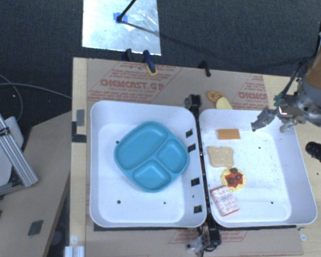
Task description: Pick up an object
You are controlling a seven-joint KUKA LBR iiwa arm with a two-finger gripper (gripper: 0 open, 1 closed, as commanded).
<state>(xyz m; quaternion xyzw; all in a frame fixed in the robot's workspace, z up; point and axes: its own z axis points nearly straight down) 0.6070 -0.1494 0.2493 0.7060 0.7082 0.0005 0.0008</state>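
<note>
Beside one blue tray point(150, 163), four food pieces point(228, 134) below one empty, parted gripper point(272, 122).

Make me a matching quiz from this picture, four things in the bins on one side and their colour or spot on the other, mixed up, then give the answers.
Things:
1. plate
2. cracker
3. toast
4. packet

Descriptions:
A. orange, nearest the right bin's far edge
B. red and white, nearest the right bin's near edge
C. blue, in the left bin
D. pale tan, just below the orange piece

Pairs: 1-C, 2-A, 3-D, 4-B
</note>
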